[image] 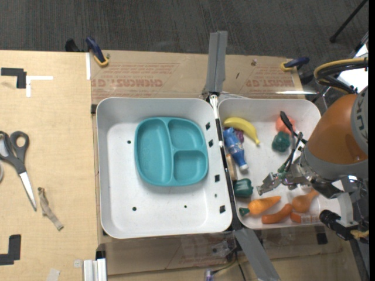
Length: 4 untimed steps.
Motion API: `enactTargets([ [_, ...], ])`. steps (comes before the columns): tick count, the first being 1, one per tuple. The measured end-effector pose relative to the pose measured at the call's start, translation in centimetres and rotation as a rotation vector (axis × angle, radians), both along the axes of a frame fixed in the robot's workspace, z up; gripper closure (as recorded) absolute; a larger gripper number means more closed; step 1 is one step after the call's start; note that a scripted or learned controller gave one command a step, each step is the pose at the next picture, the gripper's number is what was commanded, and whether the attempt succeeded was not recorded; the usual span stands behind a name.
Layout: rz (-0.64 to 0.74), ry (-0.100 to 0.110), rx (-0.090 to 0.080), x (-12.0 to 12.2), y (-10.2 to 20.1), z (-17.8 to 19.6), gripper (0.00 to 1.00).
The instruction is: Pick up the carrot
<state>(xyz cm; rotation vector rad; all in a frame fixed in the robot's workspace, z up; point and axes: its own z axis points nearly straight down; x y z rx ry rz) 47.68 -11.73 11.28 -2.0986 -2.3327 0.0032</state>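
Observation:
The carrot point(265, 204) is orange with a small green top at its left end. It lies near the front of the right bin point(265, 103). My gripper point(269, 184) hangs just above and behind the carrot, a short gap away, on the grey arm with the orange band point(338, 134). Its fingers point(262, 187) stand open with nothing between them.
Beside the carrot lie an orange-red sausage-shaped piece point(277, 215) and an orange round fruit point(303, 202). A banana point(241, 126), a blue bottle point(234, 146) and green items point(243, 187) point(282, 142) share that bin. The left bin point(114, 174) holds a teal divided plate point(171, 151). Scissors point(17, 160) lie on the bench.

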Motion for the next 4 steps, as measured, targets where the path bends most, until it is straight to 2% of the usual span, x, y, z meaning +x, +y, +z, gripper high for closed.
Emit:
enactTargets([
  [1, -0.148, -0.008, -0.012, 0.02, 1.29, -1.85, 0.0],
  [2, 0.168, -0.004, -0.003, 0.04, 1.41, -2.08, 0.0],
  [3, 0.189, -0.003, -0.001, 0.04, 1.68, -2.13, 0.0],
  [4, 0.188, -0.003, -0.002, 0.07, 1.61, -1.28, 1.0],
])
